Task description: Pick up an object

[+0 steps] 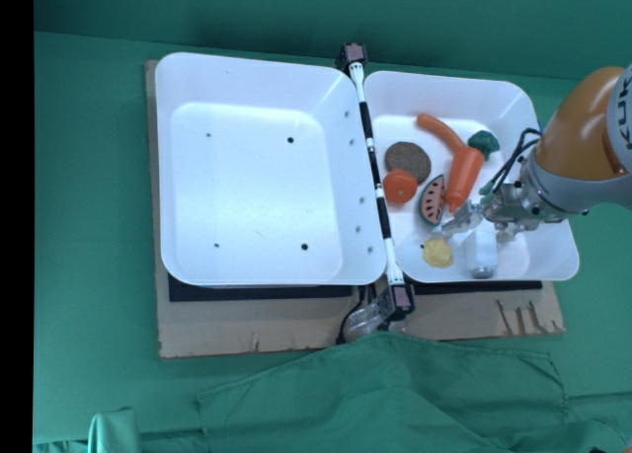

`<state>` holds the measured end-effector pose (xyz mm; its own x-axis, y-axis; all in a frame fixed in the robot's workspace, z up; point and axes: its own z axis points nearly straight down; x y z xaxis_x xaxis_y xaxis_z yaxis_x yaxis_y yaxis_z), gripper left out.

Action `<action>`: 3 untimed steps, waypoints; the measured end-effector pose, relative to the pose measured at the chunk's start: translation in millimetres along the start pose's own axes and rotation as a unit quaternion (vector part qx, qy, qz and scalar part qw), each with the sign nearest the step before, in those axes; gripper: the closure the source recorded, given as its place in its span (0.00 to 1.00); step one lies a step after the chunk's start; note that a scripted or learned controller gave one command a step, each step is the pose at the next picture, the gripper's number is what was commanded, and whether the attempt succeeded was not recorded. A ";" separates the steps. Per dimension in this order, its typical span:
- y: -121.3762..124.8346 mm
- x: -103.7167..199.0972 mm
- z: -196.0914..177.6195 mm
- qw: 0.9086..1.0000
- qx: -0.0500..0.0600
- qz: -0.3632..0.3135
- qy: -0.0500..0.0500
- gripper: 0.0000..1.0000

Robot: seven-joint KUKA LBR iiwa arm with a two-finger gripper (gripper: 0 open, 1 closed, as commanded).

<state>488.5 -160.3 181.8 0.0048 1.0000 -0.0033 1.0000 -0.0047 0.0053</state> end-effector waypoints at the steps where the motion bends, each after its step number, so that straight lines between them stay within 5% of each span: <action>1: 57.3 8.1 -2.0 1.000 -0.004 -0.002 -0.001 0.00; 2: 58.3 5.9 -16.4 1.000 -0.010 0.001 -0.003 1.00; 3: 63.6 4.7 -61.7 1.000 -0.002 -0.002 0.000 1.00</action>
<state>551.8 -155.7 243.9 0.0002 1.0000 -0.0038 1.0000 -0.0002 0.0090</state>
